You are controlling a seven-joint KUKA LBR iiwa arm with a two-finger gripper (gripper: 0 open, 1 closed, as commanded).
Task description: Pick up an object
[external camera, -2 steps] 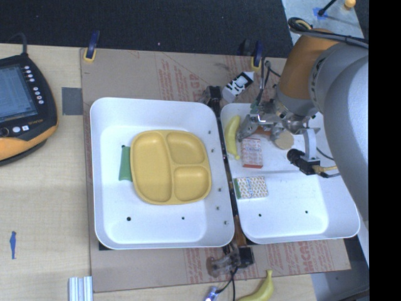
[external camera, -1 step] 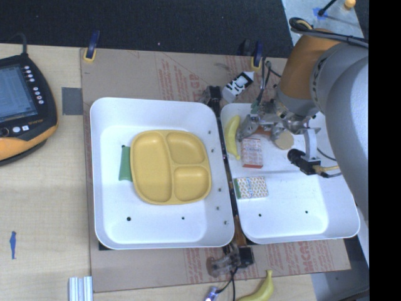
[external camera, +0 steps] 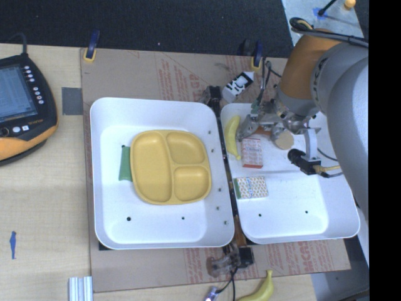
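Gripper [external camera: 268,123] crowds the right bin [external camera: 313,224]'s upper-left rim beside a curved banana [external camera: 232,137]; smooth white floor lies open below; finger state unclear.

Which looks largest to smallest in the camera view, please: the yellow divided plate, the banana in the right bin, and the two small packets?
1. Yellow divided plate, by far.
2. Banana.
3. The red-and-white packet and the patterned packet look about alike; I would not rank them.
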